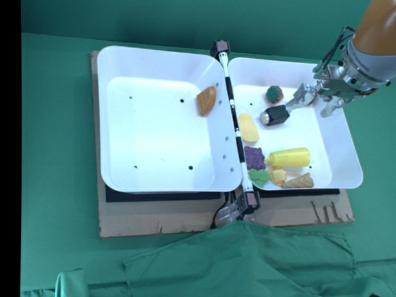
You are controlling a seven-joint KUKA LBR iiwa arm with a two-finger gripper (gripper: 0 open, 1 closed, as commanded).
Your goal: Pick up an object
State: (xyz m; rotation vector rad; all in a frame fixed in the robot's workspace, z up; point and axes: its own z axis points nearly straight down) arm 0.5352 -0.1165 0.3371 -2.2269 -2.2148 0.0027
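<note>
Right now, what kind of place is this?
Probably a robot test lab, not a kitchen. A robot arm reaches toward two white bins on green cloth, and the food, like the purple grapes and yellow bottle, looks like toys.

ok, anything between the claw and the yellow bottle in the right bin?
Nothing visible: bare floor of the right bin lies between the claw and the yellow bottle. Purple grapes sit close at the bottle's left end.
</note>
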